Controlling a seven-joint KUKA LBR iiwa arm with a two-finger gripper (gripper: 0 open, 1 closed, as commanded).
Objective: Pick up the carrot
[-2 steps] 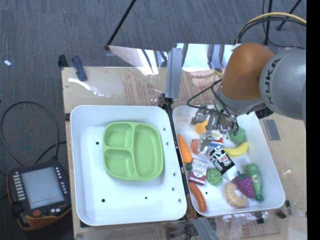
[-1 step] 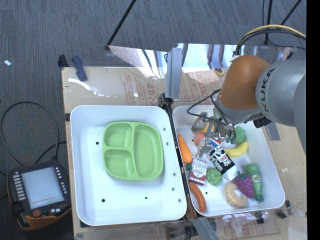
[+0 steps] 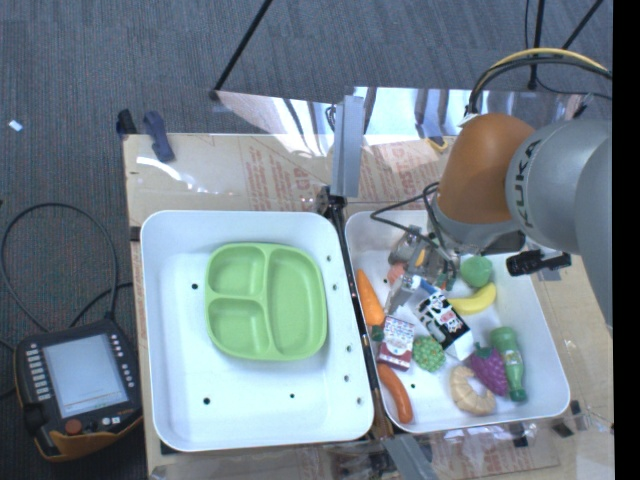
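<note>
One carrot [image 3: 370, 297], orange, tapered, lies against the left wall of the right bin [image 3: 555, 363], long axis running roughly up-down along that wall. Gripper [image 3: 412, 273] hangs just right of it and slightly above its upper end, apart from it, nothing seen between the fingers. Whether those fingers are spread or closed: cannot tell, the wrist hides too much.

Judged a toy: light, rigid, smooth plastic skin, probably slippery, not fragile. Best hold looks like the thick middle, fingers closing across the narrow width. The wall sits tight on the far side of the carrot from the fingers, leaving little room there. Small red-white carton [image 3: 398, 340] lies below the fingers, near the carrot's lower end.
</note>
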